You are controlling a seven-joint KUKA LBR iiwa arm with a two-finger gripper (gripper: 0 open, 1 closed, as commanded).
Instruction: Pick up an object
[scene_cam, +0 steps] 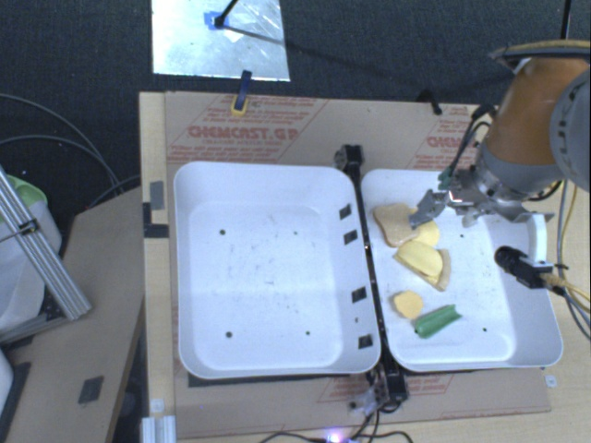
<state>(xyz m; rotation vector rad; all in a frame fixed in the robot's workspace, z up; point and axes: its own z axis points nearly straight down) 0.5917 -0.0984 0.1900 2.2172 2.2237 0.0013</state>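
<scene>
Several small objects lie in the right bin. A pale tan flat piece sits at its upper left. Below it lies a yellow wedge-like piece, then a small round yellow piece and a green stick-shaped piece beside it. My gripper hangs over the upper part of the right bin, right at the tan piece's right edge. The grey arm with its orange band reaches in from the right. I cannot make out whether anything is held.
The left bin sits beside the right one, with a black divider strip between them. A black connector on the arm hangs over the right bin's right side. A silver sheet lies beyond the bench.
</scene>
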